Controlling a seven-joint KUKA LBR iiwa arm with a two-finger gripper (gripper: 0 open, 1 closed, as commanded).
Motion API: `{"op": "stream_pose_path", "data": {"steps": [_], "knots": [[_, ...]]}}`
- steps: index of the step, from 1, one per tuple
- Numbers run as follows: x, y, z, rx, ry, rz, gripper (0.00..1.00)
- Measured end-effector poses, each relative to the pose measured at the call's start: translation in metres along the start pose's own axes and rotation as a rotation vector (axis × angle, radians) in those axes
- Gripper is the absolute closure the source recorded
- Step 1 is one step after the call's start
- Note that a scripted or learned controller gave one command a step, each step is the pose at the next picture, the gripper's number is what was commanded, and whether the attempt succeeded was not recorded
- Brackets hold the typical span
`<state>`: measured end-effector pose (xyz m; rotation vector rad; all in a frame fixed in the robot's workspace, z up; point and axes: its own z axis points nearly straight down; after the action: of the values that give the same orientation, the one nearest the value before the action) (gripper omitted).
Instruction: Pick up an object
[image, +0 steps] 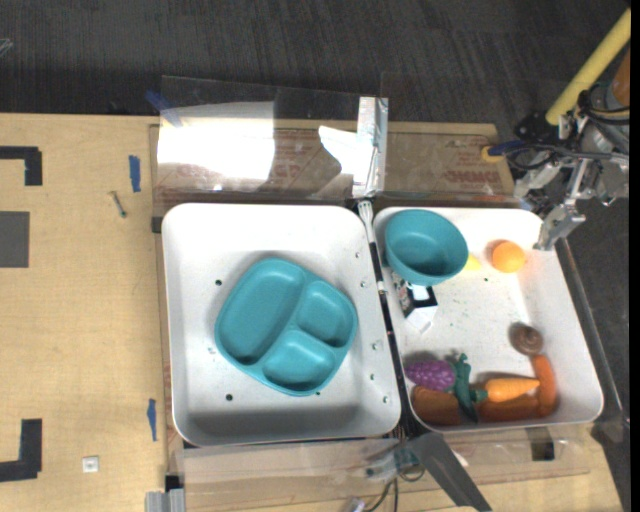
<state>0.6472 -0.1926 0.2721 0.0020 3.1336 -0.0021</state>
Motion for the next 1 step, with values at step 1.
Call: {"op": "stream_pose_path", "data": {"steps": [1], "knots": [[0.0716,0.0225,0.0754,-0.002,0.007,-0.062,0.00]]}}
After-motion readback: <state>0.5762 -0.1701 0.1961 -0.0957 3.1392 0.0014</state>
